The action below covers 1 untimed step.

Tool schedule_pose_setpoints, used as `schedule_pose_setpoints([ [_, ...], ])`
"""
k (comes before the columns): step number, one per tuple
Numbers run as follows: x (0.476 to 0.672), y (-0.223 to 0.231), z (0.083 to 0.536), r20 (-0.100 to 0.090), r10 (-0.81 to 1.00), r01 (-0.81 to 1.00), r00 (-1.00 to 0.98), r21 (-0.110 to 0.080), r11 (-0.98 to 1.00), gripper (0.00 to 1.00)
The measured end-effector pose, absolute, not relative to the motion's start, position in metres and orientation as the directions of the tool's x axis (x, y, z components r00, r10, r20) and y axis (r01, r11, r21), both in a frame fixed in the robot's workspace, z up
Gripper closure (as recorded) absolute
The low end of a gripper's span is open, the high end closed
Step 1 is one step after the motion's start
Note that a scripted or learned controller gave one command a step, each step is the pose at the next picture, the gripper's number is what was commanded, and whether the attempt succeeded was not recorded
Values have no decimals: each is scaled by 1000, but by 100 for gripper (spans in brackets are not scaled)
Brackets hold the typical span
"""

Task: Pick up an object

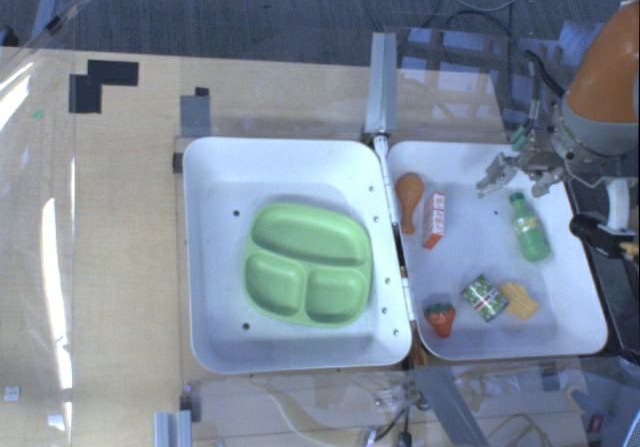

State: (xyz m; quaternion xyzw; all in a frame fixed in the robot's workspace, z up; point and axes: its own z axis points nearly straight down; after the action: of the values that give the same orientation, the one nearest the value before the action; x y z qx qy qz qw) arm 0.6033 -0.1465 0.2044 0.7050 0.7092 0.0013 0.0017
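You are at the very start of this pick: nothing is lifted yet, and the whole grasp is still to do. The end effector (516,173) hangs above the upper part of the shallow white right-hand bin (470,335), with its two grey fingers (494,178) spread apart and nothing between them, so count it as open and empty.

Every candidate lies loose on the floor of that bin. The green plastic bottle with a pale label (527,227) is nearest, just below and slightly to the right of the end effector in the view, lying on its side. Towards the bin's left wall you have the brown drumstick-shaped toy (408,197), and just beside it the small white-and-red carton (434,220). Near the lower edge sit the red toy strawberry with a green top (440,318), the green-and-white patterned cube (484,297) and, touching or almost touching it, the yellow cracker-like block (518,301).

The shallow white left-hand bin (215,335) carries only the light green divided tray (306,262), well apart from the end effector.

By my judgement the bottle is the likeliest target, given how close it is. What remains for you: descend over an object, close on it, and raise it clear of the bin. The table (110,235) around the bins plays no part.
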Motion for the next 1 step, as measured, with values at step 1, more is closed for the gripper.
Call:
schedule_pose_setpoints([
  [1,587,-205,157,-2,998,998,-58,5,58,0],
])
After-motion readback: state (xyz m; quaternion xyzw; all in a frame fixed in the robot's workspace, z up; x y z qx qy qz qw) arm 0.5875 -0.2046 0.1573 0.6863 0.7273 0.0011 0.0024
